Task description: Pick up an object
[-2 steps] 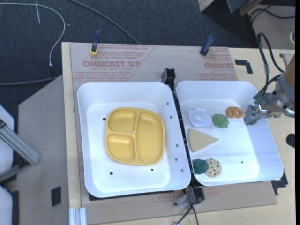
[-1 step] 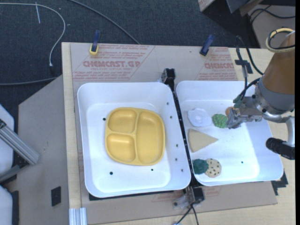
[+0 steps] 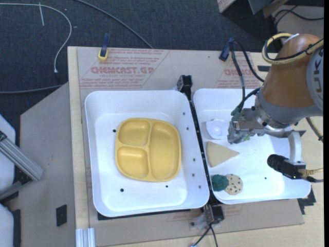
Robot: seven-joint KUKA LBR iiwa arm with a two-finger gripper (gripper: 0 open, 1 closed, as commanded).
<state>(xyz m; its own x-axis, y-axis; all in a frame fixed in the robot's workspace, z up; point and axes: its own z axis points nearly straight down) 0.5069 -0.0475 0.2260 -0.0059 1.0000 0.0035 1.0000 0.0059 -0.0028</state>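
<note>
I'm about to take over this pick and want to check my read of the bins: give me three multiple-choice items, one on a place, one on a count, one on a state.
1. Where is the yellow divided plate?
A. left bin
B. right bin
C. on the cardboard

2. How many compartments does the plate have?
A. two
B. three
C. five

3. What is the state of the tan wedge?
A. lifted by the gripper
B. lying flat on the bin floor
C. stacked on the cookie

Answers: 1 A, the plate sits mid left bin. 2 B, its ridges mark three wells. 3 B, the wedge lies flat, below the gripper in the image.
</note>
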